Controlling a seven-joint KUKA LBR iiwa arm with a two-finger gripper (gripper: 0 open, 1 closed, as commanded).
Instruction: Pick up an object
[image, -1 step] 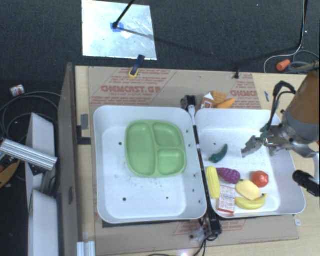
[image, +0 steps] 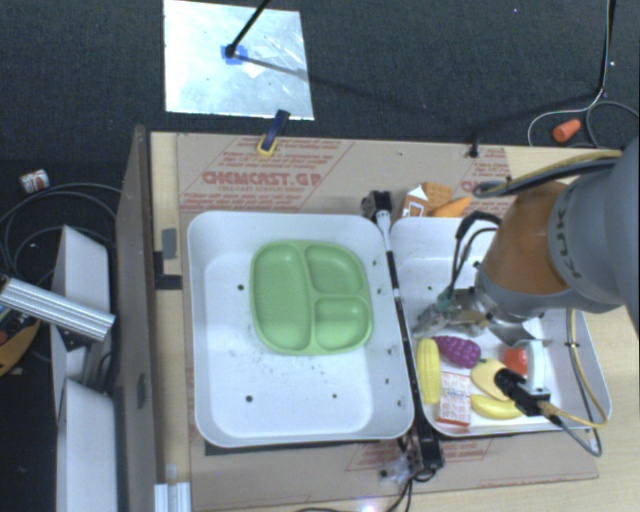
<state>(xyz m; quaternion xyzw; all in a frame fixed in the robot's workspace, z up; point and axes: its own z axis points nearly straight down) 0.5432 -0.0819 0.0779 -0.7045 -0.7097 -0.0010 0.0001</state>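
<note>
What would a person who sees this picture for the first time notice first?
Probably the green divided plate, which lies alone in the middle of the left bin. Next, the large grey and orange arm that leans over the right bin from the right. Below it, small toy foods crowd the near end: a corn cob, purple grapes and a banana.

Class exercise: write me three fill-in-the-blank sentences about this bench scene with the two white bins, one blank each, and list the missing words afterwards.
1. The green divided plate lies in the ____ bin.
2. The corn cob in the right bin is coloured ____.
3. Right beside the corn cob lies a toy coloured ____.

Missing words: left; yellow; purple.
</note>
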